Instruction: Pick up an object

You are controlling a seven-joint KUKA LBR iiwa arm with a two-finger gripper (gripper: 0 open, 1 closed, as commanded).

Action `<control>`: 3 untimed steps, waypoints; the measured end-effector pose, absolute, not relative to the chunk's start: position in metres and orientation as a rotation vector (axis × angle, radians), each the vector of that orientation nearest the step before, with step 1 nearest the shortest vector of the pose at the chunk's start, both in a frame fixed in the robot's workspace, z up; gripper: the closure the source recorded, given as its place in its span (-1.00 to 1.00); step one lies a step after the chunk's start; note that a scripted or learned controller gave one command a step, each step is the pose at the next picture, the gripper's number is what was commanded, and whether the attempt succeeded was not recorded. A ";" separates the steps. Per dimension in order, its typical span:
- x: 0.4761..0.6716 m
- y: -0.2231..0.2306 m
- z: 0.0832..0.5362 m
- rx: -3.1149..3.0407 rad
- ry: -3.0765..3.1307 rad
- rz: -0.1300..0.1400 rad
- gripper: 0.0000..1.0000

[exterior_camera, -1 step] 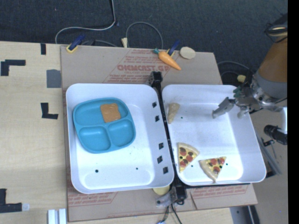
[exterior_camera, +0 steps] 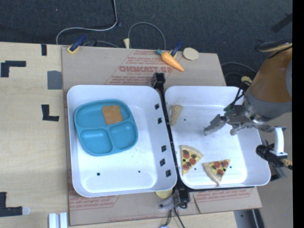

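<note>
In the right bin (exterior_camera: pixel 247 177), two flat triangular pizza slices (exterior_camera: pixel 189 158) (exterior_camera: pixel 217 169) lie at 6 o'clock, a pale wedge (exterior_camera: pixel 176 114) at 9. The tool (exterior_camera: pixel 222 127) hangs spread and unladen, at 3. The left bin (exterior_camera: pixel 76 175) holds a smooth blue divided plate (exterior_camera: pixel 99 139) bearing a tan square (exterior_camera: pixel 112 114). Farther back on the tabletop cardboard (exterior_camera: pixel 95 65) lies a carrot (exterior_camera: pixel 171 61).

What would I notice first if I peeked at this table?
Probably the big blue plate in the left bin, with a brown toast piece sitting in its top section. Then the two pizza slices at the near side of the right bin, and the orange carrot lying on the cardboard behind the bins.
</note>
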State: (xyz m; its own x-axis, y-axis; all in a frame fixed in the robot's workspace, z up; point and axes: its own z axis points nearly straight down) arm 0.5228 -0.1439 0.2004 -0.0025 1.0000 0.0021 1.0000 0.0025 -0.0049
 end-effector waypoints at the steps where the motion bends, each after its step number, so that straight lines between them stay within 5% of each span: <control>1: 0.550 -0.101 0.125 -2.211 -2.222 0.005 -1.00; 2: 0.599 -0.200 0.084 -2.228 -2.221 -0.001 -1.00; 3: 0.487 -0.149 0.143 -2.219 -2.215 0.002 -1.00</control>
